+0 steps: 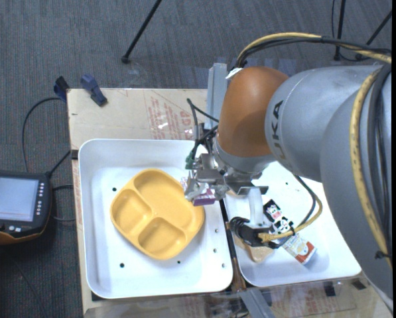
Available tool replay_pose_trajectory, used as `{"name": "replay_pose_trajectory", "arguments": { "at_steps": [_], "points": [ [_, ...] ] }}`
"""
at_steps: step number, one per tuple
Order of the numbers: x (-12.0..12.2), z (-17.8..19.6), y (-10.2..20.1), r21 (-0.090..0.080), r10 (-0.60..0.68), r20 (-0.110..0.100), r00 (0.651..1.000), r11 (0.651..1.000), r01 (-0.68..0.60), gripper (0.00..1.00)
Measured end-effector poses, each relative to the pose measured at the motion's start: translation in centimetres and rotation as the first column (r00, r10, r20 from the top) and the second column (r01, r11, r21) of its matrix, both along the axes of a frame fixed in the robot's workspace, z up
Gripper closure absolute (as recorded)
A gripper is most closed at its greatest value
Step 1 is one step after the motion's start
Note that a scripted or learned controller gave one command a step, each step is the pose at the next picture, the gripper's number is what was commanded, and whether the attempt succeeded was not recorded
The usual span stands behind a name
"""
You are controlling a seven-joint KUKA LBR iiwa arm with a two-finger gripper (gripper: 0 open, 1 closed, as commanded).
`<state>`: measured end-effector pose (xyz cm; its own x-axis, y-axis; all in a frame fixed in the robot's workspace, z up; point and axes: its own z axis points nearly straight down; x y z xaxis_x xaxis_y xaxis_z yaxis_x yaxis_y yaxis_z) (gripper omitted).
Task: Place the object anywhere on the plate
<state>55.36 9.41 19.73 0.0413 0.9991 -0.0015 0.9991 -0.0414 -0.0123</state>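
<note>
A yellow divided plate (154, 214) lies in the left white bin (98, 171). My gripper (200, 192) hangs over the plate's right rim, close to the wall between the two bins. A small purple object (204, 201) sits between its fingertips, and the fingers are shut on it. Most of the object is hidden by the gripper body. The grey arm with its orange band (251, 118) reaches in from the right and covers the back of the right bin.
The right bin (337, 260) holds a small black-and-white carton (273, 211), a red-and-white carton (301, 250) and a tan item (256, 251) under a black and yellow cable (277, 234). A pendant (15, 201) lies on the floor at left.
</note>
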Motion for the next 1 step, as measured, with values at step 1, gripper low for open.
{"name": "replay_pose_trajectory", "arguments": {
  "at_steps": [1],
  "points": [
    [0.14, 0.26, -0.10, 0.000, -0.003, 0.006, 1.000, 1.000, 0.003, 0.00]
  ]
}}
